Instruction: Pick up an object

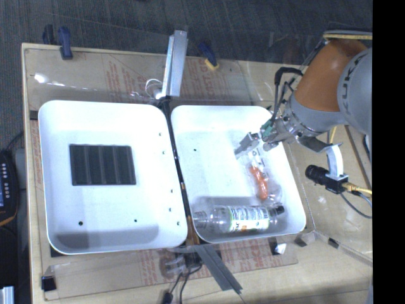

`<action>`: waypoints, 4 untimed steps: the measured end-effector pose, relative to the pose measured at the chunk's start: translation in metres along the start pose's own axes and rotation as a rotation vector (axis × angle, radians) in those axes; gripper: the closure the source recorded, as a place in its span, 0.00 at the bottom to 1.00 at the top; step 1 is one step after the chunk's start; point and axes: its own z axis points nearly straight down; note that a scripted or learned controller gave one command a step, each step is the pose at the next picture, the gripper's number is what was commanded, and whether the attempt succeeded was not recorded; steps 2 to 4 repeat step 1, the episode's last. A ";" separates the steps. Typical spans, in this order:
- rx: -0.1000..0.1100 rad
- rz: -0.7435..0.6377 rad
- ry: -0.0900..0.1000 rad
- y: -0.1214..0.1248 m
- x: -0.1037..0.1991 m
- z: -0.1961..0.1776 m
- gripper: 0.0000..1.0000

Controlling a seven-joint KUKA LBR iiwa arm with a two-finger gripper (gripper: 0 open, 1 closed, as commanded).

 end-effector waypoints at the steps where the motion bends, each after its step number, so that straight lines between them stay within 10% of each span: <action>1: 0.003 -0.065 0.002 0.017 -0.001 0.043 0.00; 4: 0.003 -0.065 0.002 0.017 -0.001 0.043 0.00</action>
